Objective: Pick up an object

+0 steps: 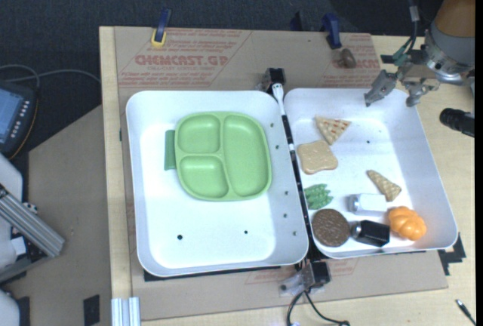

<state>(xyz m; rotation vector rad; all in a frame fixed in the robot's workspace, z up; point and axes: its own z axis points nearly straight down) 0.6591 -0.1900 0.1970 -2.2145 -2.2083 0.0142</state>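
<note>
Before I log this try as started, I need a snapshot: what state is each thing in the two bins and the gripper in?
gripper: open, holding nothing, above the right bin's far edge
green divided plate: upright, flat in the left bin
toast slice: flat
cracker wedge: flat
cone piece: on its side
green beans: against the divider
brown disc: flat
orange pumpkin: upright
</note>
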